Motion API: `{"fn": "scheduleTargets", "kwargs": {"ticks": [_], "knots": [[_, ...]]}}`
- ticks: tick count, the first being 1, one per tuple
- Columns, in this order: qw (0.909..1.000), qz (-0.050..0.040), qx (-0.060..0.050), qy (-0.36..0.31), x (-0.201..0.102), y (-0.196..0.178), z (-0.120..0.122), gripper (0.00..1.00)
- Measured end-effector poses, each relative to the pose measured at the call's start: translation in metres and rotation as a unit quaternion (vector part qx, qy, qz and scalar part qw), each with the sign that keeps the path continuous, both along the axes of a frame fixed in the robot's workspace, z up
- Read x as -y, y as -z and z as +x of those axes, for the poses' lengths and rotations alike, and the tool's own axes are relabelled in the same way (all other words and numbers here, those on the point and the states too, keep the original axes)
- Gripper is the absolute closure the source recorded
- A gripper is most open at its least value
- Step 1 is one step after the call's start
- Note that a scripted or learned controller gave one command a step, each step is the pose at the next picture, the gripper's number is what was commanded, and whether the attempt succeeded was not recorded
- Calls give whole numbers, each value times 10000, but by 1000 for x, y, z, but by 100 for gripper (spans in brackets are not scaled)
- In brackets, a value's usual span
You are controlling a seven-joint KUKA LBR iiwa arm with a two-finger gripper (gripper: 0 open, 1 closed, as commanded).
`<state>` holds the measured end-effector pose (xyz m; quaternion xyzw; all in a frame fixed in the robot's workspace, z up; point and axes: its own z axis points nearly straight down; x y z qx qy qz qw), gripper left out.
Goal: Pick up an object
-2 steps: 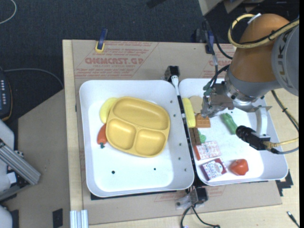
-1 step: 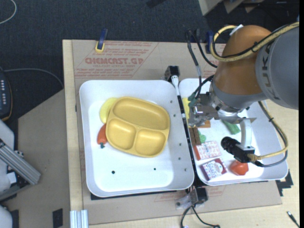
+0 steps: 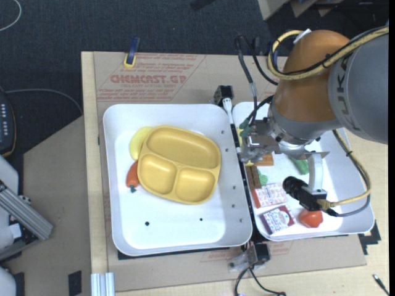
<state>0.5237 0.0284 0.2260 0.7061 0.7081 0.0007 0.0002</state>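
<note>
- Though both bins cover much of it, the tan bench (image 3: 154,82) shows bare, with red print, on the far side of the yellow divided plate (image 3: 179,164).
- Right of the plate, the grey arm (image 3: 352,85) with its orange band (image 3: 308,73) comes in and bends down over the right bin (image 3: 349,165).
- Around the plate on all sides is the left bin (image 3: 179,227), white and shallow, with open floor on the plate's near side.
- The right bin sits just right of the plate's bin, and their rims are close side by side.
- The plate itself has three compartments and lies flat, a little skewed, in the far half of its bin.
- The gripper (image 3: 255,148) hangs just right of the plate, over the left edge of the right bin; whether it is released or clenched cannot be told, nor whether it grasps anything.
- A yellow disc (image 3: 137,142) pokes out from under the plate's far-left corner.
- Two red-and-white packets (image 3: 270,195) lie right of the plate's near edge, on the floor of the right bin, one nearer the camera than the other.
- A red round thing (image 3: 311,218) lies further right of the plate than the packets.
- An orange-red vegetable (image 3: 132,176) touches the plate's left edge.
- A green piece (image 3: 301,164) lies right of the plate, beyond the gripper.
- A brown block (image 3: 265,160) lies just beside the gripper, on the side away from the plate, and is the loose object closest to it.
</note>
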Motion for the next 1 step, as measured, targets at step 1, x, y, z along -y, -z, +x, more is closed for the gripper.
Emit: {"fn": "scheduleTargets", "kwargs": {"ticks": [1], "knots": [[10000,-4,5,21,16,-8,-4,100]]}}
